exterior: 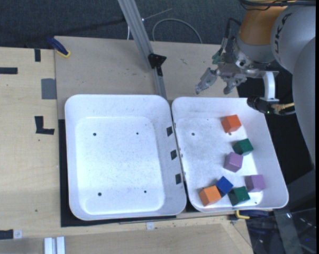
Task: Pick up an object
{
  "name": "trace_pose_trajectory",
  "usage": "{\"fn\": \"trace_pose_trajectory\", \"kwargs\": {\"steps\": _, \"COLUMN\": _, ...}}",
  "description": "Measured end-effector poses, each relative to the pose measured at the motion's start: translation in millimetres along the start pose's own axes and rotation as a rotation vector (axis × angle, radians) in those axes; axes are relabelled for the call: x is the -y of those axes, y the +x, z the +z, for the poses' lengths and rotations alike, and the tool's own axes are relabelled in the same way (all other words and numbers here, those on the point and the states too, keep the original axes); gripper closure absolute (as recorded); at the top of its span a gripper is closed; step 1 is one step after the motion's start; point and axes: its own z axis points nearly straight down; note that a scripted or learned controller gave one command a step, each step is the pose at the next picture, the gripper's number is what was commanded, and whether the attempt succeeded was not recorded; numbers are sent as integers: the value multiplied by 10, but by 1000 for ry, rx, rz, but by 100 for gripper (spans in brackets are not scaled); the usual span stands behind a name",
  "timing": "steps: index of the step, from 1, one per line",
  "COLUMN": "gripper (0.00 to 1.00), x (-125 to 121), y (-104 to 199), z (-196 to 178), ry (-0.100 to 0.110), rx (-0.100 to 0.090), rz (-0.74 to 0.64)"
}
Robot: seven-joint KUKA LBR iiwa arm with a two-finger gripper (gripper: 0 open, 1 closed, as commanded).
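Several small blocks lie in the right bin (pixel 201 142): an orange block (pixel 231 123) near the back, a green block (pixel 243 146), a purple block (pixel 234 162), a pale purple block (pixel 255 182), a blue block (pixel 224 185), an orange block (pixel 210 194) and a green block (pixel 238 195) at the front. My gripper (pixel 217 85) hangs above the bench just behind the right bin's back rim, open, with nothing between its fingers. It stands well clear of the blocks.
The left bin (pixel 117 152) sits beside the right one. A slanted metal pole (pixel 140 33) rises behind the bins. A loop of thin cable (pixel 175 28) lies on the bench. A blue and yellow tool (pixel 58 46) rests at the back left.
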Motion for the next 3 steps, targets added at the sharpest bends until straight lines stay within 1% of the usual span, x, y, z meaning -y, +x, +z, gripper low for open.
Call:
{"fn": "trace_pose_trajectory", "kwargs": {"steps": 1, "gripper": 0, "x": 23, "y": -1036, "z": -1135, "ry": -10, "rx": 5, "rz": 7}}
{"fn": "trace_pose_trajectory", "kwargs": {"steps": 2, "gripper": 0, "x": 351, "y": -419, "z": 233, "ry": 8, "rx": -4, "rz": -1}}
{"fn": "trace_pose_trajectory", "kwargs": {"steps": 3, "gripper": 0, "x": -8, "y": -310, "z": -1151, "ry": -11, "rx": 0, "rz": -1}}
